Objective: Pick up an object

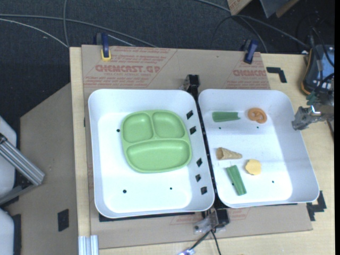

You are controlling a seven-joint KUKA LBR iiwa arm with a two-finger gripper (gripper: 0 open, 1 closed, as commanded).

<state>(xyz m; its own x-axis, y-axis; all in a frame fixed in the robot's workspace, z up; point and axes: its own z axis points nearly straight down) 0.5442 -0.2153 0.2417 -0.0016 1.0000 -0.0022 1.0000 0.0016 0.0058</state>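
The right white bin (281,187) holds several small food toys. A dark green bar (225,116) lies at the back, with an orange curled piece (257,115) beside it. A tan wedge (228,153) lies mid-left, a yellow chunk (253,167) to its right, and a second green bar (236,179) at the front. My gripper (305,118) is a small grey shape just outside the right bin's right rim, level with the orange piece and well apart from every toy. Nothing is seen in it.
The left white bin (106,195) holds a light green divided plate (156,141). Black clips (193,129) line the seam between the bins. Cables and a blue-yellow fitting (319,68) sit at the far right. Blue clamps (105,45) hold the cardboard sheet at the back.
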